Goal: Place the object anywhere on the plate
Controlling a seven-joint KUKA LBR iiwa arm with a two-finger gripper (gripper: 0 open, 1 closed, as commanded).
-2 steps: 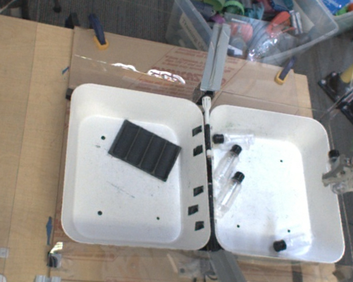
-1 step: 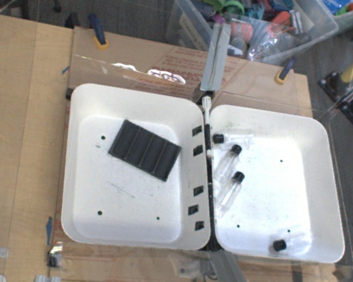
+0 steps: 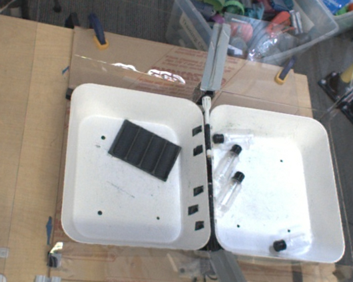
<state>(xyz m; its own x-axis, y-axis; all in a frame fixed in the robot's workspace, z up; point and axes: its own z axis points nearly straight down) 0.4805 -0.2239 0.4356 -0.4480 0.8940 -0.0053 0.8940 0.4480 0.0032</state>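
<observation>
Vials point(image 3: 233, 184), small clear ones with black caps, lie scattered in the right bin point(image 3: 332, 178), one off near its front corner. Across the divider, the dark ribbed plate point(image 3: 145, 150) lies flat and askew in the left bin point(image 3: 76, 173). Both bins rest on a pale wooden counter point(image 3: 7, 141), a clear tub point(image 3: 253, 12) of colourful clutter behind them. The claw's state I can't tell.

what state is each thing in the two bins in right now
dark ribbed plate: lying flat in the left bin, turned at a slant, nothing on it
vial by the divider: on its side, top of the right bin
upper middle vial: on its side, black cap up-view
lower middle vial: on its side, black cap up-view
corner vial: on its side, apart from the rest, near the front right corner
</observation>
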